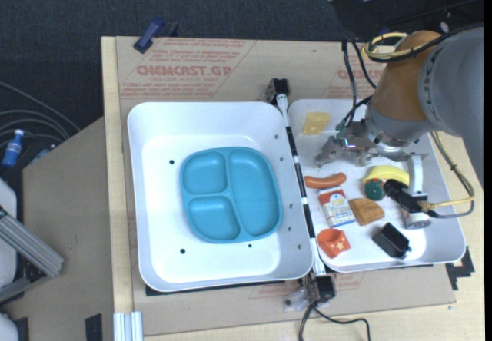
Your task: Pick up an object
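Observation:
The right bin holds several small items: a pale yellow block, an orange-red sausage, a yellow banana, a green ball, a red-and-white carton, a brown toast piece, a red strawberry-like piece and a black block. My gripper hangs low over the bin's upper middle, between the yellow block and the sausage. Nothing shows in its grasp. The arm's grey and orange wrist covers the bin's far right corner.
The left bin bears a blue divided plate. A yellow cable loops over the right bin's right rim, near a black and silver part. A blue clip lies on the board beyond the bins.

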Controlling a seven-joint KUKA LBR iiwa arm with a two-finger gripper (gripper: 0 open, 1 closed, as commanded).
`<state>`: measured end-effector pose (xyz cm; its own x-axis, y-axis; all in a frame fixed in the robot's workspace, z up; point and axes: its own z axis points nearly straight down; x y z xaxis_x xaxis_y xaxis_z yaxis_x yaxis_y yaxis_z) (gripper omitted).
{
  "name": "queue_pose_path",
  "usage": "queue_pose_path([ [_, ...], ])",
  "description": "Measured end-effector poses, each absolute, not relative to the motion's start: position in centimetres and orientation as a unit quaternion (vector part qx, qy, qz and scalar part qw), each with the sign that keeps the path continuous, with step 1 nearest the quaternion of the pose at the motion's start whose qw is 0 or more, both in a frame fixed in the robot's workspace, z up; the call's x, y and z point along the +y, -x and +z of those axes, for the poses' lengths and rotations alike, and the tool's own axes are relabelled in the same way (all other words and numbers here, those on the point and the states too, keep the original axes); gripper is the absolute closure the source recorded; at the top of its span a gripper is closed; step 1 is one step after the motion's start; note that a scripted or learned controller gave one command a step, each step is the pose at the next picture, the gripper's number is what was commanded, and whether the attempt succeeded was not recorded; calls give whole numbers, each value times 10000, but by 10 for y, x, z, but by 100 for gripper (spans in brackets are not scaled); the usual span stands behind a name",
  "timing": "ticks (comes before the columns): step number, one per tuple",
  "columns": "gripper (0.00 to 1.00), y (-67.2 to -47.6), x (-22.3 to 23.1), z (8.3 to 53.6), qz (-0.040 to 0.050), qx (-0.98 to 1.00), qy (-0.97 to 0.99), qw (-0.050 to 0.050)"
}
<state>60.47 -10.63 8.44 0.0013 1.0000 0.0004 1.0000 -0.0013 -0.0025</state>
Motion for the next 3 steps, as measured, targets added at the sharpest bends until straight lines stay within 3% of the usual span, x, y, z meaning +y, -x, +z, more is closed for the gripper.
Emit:
queue_pose_path([
  [1, 0, -662, -109, 85, -3, -7074, 7068, -5],
  [2, 0, -667, -96, 85, -4, -7074, 7068, -8],
  [3, 0, -571, -101, 84, 8, -7065, 7077, 14],
])
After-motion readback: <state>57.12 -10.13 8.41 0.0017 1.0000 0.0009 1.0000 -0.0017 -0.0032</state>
